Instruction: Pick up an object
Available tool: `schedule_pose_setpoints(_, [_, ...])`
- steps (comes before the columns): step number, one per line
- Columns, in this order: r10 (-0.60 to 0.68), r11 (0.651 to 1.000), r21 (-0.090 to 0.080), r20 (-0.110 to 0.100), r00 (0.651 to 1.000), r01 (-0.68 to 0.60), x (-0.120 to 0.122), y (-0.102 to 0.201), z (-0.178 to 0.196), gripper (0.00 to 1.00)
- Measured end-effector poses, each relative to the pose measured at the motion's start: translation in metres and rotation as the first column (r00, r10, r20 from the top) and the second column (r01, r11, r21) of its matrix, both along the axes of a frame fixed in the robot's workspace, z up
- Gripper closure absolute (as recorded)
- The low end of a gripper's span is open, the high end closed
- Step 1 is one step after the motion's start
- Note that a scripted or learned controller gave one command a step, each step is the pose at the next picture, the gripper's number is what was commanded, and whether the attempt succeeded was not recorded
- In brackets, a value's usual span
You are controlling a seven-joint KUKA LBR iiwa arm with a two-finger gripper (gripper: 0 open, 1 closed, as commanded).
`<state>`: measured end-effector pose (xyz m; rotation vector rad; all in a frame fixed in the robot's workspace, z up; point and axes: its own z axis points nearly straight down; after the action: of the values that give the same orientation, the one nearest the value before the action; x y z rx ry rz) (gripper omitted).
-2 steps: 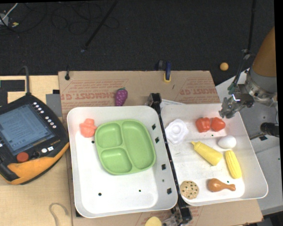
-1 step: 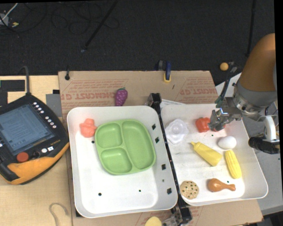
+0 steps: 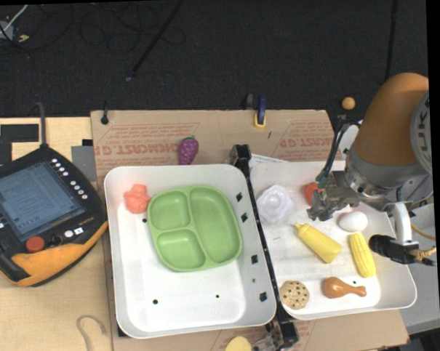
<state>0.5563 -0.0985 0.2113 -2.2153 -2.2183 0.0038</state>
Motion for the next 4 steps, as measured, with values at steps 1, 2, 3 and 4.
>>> schedule_pose_setpoints(1, [0.000, 1.000, -0.001, 0.001, 1.000, 0.000, -0.026, 0.041, -0.003, 1.00])
schedule_pose_setpoints(2, [0.001, 1.000, 0.000, 0.001, 1.000, -0.001, -0.058, 0.082, 0.004, 1.00])
schedule_pose_setpoints(3, [-0.001, 1.000, -0.002, 0.005, 1.000, 0.001, -0.059, 0.087, 0.027, 1.00])
schedule_pose_setpoints(4, [-0.001, 1.000, -0.002, 0.003, 1.000, 0.001, -0.053, 0.092, 0.023, 1.00])
